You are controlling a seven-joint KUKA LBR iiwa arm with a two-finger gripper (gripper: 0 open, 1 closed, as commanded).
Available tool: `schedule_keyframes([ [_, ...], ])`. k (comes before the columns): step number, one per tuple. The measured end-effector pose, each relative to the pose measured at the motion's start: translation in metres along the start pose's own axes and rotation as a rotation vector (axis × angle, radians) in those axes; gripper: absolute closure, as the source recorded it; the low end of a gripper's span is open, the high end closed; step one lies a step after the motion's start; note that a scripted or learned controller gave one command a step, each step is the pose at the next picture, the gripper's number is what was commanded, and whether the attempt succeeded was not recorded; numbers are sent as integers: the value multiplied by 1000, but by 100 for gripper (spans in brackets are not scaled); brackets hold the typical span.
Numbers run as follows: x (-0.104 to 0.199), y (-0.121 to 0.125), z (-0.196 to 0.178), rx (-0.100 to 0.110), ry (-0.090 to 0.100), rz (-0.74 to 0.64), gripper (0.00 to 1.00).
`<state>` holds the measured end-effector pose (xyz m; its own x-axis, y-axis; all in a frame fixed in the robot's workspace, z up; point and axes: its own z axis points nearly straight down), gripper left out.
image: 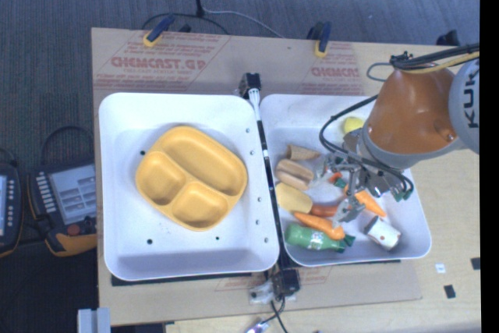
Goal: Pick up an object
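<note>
Arm w/ orange band hangs over the right bin [421, 246], gripper [352, 185] down among the toy food, so this looks like the reach/descend step of the pick, no lift yet. Can't tell how the claw is set or whether it has anything in it: wrist and cables hide the tips. Using the carrot [320, 224] as landmark: green packet [314, 239] lies just below it, touching or nearly; pale potato-like piece [292, 198] just up-left of it; hot-dog bun [292, 170] further up-left; white block w/ red end [383, 232] to its right; a yellow item [353, 124] well above, near the arm. Gripper sits just up-right of the carrot, nearest a small orange piece [370, 205]. Left bin [117, 246] holds a yellow divided tray [191, 177], well apart from the carrot. Next move prob. calls for closing on one item cleanly, since the pile is tight, then a straight lift.
</note>
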<state>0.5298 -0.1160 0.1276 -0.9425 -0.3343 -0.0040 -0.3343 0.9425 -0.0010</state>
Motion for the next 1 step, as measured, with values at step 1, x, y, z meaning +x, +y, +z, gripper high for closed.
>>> schedule_keyframes([
  [1, 3, -1, 2, 3, -3, -25, 0],
])
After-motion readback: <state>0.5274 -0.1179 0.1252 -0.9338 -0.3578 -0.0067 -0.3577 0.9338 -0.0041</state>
